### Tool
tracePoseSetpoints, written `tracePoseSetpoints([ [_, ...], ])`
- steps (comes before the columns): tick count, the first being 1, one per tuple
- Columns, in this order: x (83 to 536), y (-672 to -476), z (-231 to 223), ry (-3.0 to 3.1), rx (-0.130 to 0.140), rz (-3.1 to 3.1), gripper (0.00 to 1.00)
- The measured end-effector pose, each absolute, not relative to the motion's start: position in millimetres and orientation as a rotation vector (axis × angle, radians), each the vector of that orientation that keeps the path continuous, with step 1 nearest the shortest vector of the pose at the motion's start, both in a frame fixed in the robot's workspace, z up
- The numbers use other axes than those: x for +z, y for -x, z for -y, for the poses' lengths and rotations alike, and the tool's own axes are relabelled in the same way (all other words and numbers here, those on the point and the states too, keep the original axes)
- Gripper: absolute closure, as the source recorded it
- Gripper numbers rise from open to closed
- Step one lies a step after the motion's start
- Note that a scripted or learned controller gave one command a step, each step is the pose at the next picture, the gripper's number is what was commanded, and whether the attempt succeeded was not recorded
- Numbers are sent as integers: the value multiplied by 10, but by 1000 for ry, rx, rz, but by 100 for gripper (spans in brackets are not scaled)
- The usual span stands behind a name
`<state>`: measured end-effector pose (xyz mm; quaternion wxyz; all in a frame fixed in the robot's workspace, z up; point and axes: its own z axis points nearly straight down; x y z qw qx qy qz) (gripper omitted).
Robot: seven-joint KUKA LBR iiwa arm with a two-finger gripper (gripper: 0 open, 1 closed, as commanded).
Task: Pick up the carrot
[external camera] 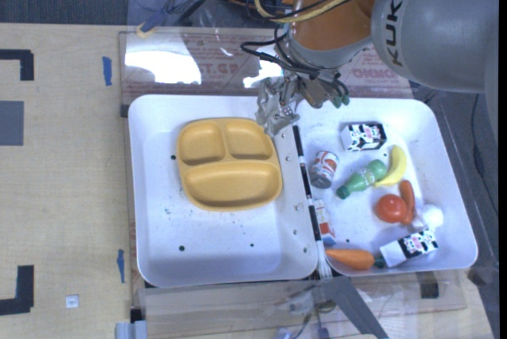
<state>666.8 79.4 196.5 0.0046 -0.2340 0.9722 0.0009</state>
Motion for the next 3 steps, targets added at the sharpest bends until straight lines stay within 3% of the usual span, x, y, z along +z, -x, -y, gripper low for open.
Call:
tracePoseSetpoints([
  [1, 1847, -5834, -1137, 1092, 4, -2945, 100],
  [2, 1852, -6663, -912, 734, 3, -3046, 100],
  [3, 2035, -6006, -1064, 569, 3, -3089, 100],
])
